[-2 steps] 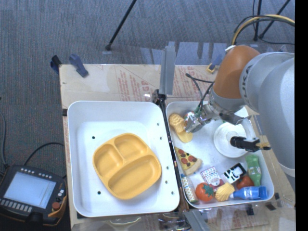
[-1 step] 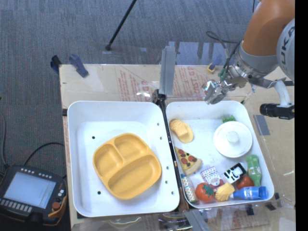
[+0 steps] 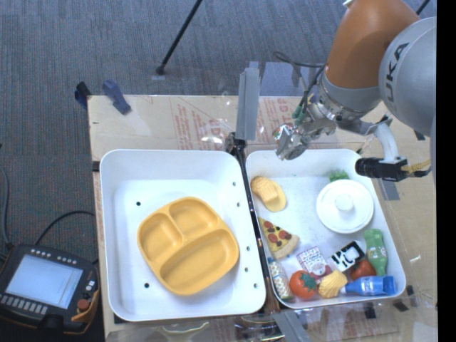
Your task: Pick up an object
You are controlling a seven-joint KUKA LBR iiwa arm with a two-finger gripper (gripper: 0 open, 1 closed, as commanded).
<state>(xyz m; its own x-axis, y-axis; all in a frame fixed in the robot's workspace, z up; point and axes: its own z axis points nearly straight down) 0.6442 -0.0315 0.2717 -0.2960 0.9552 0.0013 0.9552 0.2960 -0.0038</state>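
My gripper [image 3: 290, 144] hangs above the back left corner of the right bin [image 3: 308, 164], with nothing seen between its fingers. Below it in that bin lie a yellow bread-like toy [image 3: 268, 193], a pizza slice [image 3: 277, 236], a white round lid [image 3: 345, 205], a red tomato [image 3: 303, 284], a corn piece [image 3: 331, 284], a blue bottle [image 3: 370, 286], a green bottle [image 3: 375, 251] and a small red-and-white packet [image 3: 312, 260]. The gripper stands apart from all of them.
The left bin [image 3: 114, 184] holds a yellow divided plate [image 3: 187, 244]. A grey upright post [image 3: 247, 105] rises behind the wall between the bins. A teach pendant [image 3: 46, 282] lies on the floor at lower left.
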